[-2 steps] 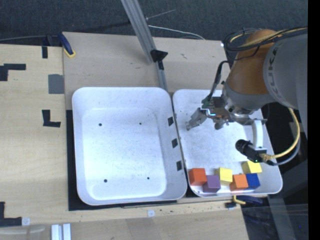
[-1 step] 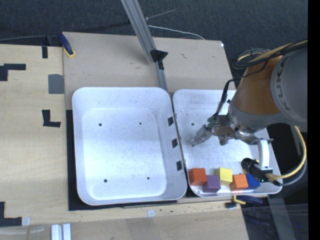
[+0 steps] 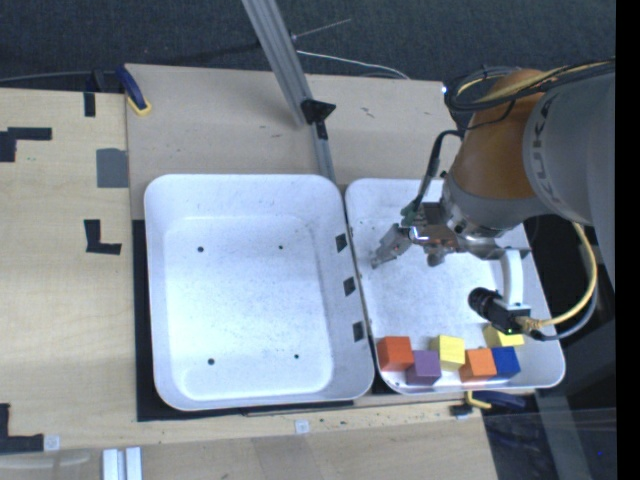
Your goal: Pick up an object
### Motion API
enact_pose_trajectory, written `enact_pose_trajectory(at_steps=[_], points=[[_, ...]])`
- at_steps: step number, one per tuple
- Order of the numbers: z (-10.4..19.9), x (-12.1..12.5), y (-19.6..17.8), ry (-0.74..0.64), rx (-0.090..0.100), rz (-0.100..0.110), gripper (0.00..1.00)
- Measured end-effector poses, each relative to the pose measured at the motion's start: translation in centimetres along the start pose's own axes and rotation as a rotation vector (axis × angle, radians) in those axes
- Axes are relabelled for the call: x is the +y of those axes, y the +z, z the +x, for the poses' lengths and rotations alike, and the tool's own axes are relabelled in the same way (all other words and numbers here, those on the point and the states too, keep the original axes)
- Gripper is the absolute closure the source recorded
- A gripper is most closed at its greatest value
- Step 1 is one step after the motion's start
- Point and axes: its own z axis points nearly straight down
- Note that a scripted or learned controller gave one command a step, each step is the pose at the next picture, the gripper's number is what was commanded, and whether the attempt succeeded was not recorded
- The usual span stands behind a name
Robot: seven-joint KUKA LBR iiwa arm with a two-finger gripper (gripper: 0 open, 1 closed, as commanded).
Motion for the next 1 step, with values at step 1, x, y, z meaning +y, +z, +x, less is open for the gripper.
enact_pose_trajectory(at_steps=[1], points=[[-1.76,-4.27,1.37,0.006,0.000,0.008,0.00]])
